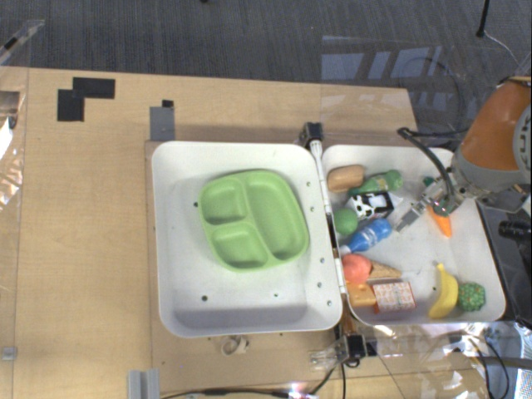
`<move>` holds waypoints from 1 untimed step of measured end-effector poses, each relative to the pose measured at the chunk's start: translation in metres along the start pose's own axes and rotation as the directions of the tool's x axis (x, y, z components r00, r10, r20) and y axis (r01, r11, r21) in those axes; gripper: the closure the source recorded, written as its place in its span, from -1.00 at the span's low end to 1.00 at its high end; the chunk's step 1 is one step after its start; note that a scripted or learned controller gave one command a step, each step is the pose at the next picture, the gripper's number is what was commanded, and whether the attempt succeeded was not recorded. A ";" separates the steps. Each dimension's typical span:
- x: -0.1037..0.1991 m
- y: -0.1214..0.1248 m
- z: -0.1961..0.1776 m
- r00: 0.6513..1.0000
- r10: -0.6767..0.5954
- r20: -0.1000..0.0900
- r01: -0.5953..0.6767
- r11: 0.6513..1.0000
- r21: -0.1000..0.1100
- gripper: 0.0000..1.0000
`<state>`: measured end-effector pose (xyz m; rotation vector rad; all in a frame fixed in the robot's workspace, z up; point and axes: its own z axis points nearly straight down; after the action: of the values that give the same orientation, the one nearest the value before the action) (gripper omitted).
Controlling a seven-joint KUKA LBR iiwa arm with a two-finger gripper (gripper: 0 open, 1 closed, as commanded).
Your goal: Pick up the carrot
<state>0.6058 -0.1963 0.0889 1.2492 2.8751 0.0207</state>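
Grey carpet lies behind a wooden bench (83, 248) that bears two white bins side by side. On the left bin (179, 306) sits a green plate (252, 219) with three parts. Black tape shapes (83, 96) are stuck on the wood at the far left.

The right bin (486, 248) is full of toy food. A bread roll (346, 176) lies at the back, with a green bottle (381, 180) next to it. A black and white toy (370, 204) sits just below them, maybe a cow, but it is too small to tell. A blue bottle (367, 236) lies near a green ball (344, 221). At the front are a red fruit (356, 268), a small box (392, 295) with writing too tiny to read, a banana (445, 291) and a piece of broccoli (471, 296).

The arm comes in from the right and is cut off by the edge. Its gripper (438, 196) is low in the right bin. The carrot (442, 220) lies right under the gripper tip, touching it or very close. Part of the carrot is hidden. I cannot tell how wide the jaws are, or if they have hold of it.
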 end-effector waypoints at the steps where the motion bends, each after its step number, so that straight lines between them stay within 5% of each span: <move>1: -0.004 0.002 -0.014 1.000 -0.008 0.016 0.008 1.000 -0.003 1.00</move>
<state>0.6095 -0.1977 0.1025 1.2321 2.8652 0.0158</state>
